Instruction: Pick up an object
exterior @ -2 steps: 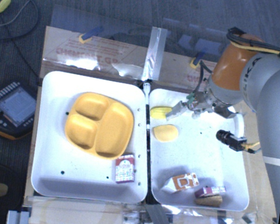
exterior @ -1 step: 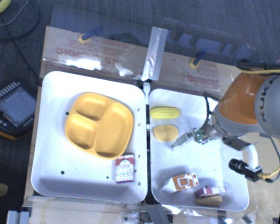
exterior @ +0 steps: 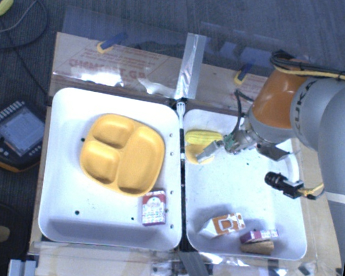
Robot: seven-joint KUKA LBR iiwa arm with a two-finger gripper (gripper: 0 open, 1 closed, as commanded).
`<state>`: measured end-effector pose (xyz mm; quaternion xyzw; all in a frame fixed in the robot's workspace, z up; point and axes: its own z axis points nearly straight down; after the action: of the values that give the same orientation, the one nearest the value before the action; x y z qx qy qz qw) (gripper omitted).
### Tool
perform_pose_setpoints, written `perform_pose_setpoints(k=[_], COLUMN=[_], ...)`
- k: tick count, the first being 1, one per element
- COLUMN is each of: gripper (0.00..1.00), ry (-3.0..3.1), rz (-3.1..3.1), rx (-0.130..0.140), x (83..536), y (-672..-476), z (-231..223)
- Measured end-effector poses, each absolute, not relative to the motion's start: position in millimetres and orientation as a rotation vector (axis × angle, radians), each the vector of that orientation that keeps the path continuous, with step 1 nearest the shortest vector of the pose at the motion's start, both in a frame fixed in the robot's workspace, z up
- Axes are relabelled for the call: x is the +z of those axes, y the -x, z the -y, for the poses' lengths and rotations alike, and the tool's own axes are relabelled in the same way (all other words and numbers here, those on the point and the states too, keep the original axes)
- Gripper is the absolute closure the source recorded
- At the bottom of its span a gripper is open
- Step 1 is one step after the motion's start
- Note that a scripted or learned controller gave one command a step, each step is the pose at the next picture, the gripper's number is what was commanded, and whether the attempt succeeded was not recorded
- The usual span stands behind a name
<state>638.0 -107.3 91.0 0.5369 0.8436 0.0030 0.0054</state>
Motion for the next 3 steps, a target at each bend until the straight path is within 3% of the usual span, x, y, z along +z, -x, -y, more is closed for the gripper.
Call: perform_pose_setpoints(k=[1, 2, 3], gripper=[1.0, 1.0, 1.0], ry=[-1.679, -1.614, -1.736], rz=[-2.636, -2.696, -2.619], rx=[0.019, 0.001, 0.0], x=[105, 183, 191], y=[-640.7, -637.0, -650.8], z=[107, 76, 79])
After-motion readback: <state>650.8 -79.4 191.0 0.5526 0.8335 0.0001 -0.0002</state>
